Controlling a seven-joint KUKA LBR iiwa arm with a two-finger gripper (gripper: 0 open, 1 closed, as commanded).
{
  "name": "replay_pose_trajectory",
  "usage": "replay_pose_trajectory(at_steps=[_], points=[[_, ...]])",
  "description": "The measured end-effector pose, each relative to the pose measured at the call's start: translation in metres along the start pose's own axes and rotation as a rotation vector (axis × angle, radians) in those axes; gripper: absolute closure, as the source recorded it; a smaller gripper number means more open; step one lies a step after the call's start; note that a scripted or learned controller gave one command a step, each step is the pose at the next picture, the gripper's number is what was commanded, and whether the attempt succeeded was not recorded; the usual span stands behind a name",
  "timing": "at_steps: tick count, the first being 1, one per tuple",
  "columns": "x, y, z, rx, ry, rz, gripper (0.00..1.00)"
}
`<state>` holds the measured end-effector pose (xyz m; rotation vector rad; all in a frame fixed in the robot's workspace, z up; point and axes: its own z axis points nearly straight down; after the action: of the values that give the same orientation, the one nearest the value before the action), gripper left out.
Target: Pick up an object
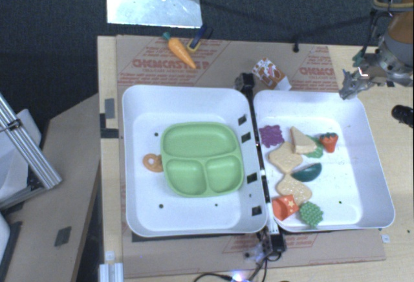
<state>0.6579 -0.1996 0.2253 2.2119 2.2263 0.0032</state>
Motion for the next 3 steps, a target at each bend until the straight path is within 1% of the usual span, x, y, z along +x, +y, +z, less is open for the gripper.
replay_pose_trajectory(at_steps=[1, 2, 3], points=[[0.049, -0.014, -0.004, 0.002, 0.002, -0.002, 1.0], [0.094, -0.046, -0.011, 0.004, 0.002, -0.002, 1.0], [0.147, -0.076, -0.003, 0.006, 0.003, -0.002, 1.0]])
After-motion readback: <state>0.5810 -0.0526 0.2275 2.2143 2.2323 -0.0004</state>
